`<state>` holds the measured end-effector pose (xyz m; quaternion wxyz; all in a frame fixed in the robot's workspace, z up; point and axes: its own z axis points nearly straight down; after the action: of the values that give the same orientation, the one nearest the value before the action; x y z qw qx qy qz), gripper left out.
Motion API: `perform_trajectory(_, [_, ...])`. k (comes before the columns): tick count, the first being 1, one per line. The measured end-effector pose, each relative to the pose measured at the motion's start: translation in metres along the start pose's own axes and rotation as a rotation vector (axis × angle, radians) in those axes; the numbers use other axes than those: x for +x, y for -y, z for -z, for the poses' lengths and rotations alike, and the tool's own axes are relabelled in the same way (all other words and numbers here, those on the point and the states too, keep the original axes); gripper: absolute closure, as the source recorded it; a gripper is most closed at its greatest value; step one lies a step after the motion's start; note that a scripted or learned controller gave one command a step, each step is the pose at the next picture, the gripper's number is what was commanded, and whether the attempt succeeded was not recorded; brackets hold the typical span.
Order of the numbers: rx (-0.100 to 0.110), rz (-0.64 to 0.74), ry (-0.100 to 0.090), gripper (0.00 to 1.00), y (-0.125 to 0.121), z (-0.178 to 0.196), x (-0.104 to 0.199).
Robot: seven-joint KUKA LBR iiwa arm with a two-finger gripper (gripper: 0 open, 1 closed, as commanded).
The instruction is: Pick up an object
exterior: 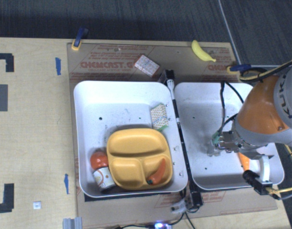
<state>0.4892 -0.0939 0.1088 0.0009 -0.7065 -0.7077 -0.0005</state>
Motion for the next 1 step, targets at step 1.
perform_trajectory(1, [0.000, -0.001, 0.001, 0.00, 0.0001, 0.0000, -0.0006])
